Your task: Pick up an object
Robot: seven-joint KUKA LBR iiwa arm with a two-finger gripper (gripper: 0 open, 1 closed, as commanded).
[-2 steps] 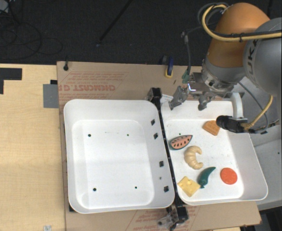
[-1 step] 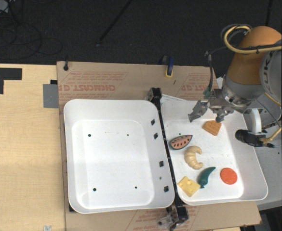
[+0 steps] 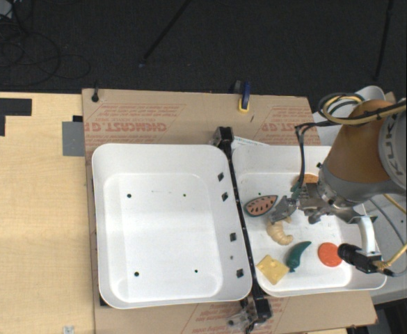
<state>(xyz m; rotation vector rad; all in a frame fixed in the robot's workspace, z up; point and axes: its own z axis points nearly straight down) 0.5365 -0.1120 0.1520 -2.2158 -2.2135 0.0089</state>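
Now, my claw: low inside the right bin, near its middle, its tip just beside the beige piece; nothing seen between the tips, and I cannot tell whether they stand apart or together
Arm: mine, reaching in over the right bin's right edge and hiding that side of the bin
Edges: the two bins touch along a black-clipped seam; the right bin's near rim runs just below the yellow piece and the orange-red ball
Open room: the left bin has its whole white floor bare; in the right bin the far strip toward the far-left corner is bare
Count, bins: two, side by side on brown cardboard
Count, things in the right bin: five — one brown oval piece with dark spots by the seam, one beige piece, one yellow piece at the near-left corner, one dark green piece, one orange-red ball near the near edge
Spacing: yellow and green lie just beside each other; the ball sits apart from the green; the oval lies left of my claw
Writing: red print on the cardboard, upside down and too blurred to read surely
Clamp: one, blue and yellow, on the cardboard's far edge
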